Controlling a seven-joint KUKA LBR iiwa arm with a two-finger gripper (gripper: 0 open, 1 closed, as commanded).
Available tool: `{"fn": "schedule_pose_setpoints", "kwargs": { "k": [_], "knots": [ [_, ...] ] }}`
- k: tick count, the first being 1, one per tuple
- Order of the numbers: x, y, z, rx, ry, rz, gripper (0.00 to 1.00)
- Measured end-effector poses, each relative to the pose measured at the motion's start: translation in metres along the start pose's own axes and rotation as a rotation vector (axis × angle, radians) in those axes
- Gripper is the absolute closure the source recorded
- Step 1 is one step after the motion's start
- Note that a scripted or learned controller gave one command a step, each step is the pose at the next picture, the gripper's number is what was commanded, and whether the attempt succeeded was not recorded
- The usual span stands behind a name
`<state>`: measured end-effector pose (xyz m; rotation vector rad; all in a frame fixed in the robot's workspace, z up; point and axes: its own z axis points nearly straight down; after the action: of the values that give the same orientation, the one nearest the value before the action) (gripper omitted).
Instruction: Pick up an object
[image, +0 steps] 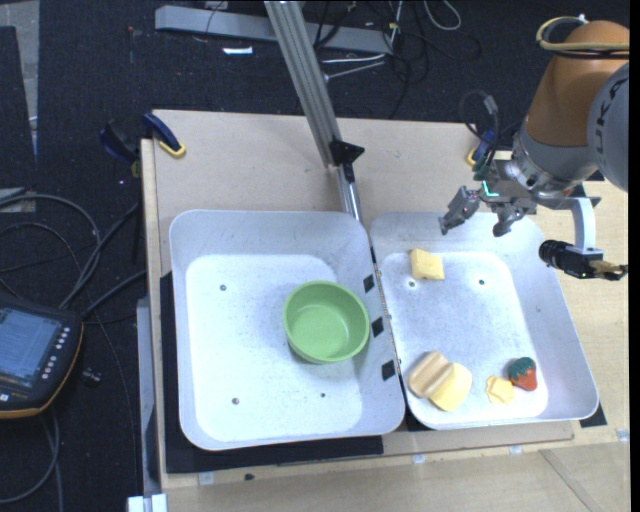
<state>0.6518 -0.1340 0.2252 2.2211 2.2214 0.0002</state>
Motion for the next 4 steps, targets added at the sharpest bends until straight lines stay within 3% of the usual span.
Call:
{"fn": "schedule_pose_setpoints", "kwargs": {
  "k": [1, 3, 4],
  "knots": [
    [0.000, 0.000, 0.000, 0.000, 0.000, 0.000, 0.00],
    [0.002, -0.007, 0.100, 0.004, 0.001, 0.000, 0.00],
    [0.003, -0.007, 0.131, 0.002, 0.000, 0.000, 0.00]
  ]
}}
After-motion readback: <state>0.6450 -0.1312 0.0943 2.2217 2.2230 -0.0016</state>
